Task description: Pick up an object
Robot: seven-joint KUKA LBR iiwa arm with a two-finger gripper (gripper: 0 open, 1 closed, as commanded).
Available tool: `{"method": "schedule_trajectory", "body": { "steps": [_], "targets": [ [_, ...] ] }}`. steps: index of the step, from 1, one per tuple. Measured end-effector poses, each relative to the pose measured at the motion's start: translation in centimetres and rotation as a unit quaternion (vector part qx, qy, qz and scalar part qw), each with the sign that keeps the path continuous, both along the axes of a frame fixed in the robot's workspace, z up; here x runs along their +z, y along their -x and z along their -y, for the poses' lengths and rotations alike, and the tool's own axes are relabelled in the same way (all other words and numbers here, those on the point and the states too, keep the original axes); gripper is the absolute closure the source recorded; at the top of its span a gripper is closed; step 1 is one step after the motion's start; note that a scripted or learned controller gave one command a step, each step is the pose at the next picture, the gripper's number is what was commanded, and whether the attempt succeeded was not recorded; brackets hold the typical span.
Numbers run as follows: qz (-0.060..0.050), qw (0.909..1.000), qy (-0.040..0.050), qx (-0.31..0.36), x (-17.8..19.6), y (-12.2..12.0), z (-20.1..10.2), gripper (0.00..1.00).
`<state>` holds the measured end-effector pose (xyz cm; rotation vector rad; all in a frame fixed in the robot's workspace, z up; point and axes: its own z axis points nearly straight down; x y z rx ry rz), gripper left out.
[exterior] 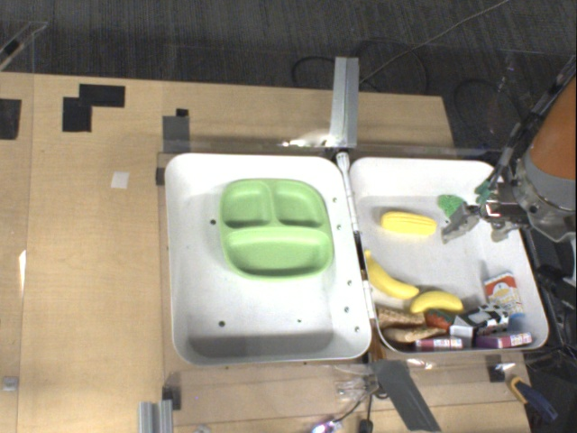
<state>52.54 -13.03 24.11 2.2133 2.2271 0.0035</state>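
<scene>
**Gripper parked over the right bin, corn just beside it**

No readable writing anywhere; the small red-and-white carton [501, 290] had print on it, but it was too tiny to make out. Landmark was the right bin [397, 175]: inside it sat a yellow corn cob [407, 225], 2 bananas [394, 282] nearer the front, and a jumble of small packages [469, 332] along the front wall. The green divided plate [274, 226] sat in the bin beside it. The gripper [472, 216] hovered in the right bin just beside the corn, fingers spread, nothing between them.
</scene>
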Motion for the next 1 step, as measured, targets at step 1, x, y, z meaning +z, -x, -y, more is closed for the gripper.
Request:
{"method": "schedule_trajectory", "body": {
  "steps": [1],
  "targets": [
    [0.000, 0.9991, 0.0002, 0.043, -7.86, -7.94, -3.49, 0.00]
  ]
}}
